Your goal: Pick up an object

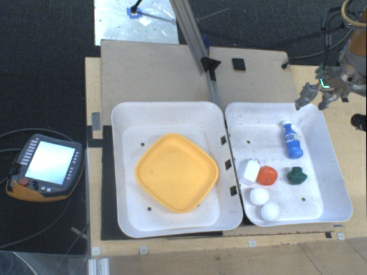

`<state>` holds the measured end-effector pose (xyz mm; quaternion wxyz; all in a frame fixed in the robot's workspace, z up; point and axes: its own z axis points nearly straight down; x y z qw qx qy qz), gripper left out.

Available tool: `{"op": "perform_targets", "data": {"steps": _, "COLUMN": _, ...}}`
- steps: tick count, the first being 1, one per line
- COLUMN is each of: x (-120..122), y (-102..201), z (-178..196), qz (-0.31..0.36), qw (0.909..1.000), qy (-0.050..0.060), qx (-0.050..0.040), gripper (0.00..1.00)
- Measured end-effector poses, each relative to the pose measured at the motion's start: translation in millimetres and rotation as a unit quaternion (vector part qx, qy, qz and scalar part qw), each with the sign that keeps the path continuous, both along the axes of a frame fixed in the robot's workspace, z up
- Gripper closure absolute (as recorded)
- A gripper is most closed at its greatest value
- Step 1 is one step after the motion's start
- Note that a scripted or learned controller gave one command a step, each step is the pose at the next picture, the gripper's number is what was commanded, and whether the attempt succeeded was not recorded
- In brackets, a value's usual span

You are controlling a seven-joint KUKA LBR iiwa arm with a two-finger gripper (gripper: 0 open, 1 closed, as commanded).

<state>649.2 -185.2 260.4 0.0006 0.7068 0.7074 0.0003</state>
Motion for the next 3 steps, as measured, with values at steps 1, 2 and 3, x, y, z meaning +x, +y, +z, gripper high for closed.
{"op": "perform_targets", "data": {"steps": 1, "x": 0.0, "y": 0.0, "z": -0.1, "qz": 0.000, "qw": 1.0000, "qy": 0.000, "qx": 0.0000, "gripper": 0.00}}
{"op": "perform_targets", "data": {"steps": 2, "x": -4.9, "y": 8.9, "z": -54.7, "qz": 0.000, "qw": 1.0000, "qy": 0.002, "qx": 0.0006, "gripper": 0.00}}
{"op": "perform_targets", "data": {"steps": 3, "x": -5.5, "y": 5.9, "z": -117.0, "qz": 0.000, "qw": 1.0000, "qy": 0.003, "qx": 0.0006, "gripper": 0.00}}
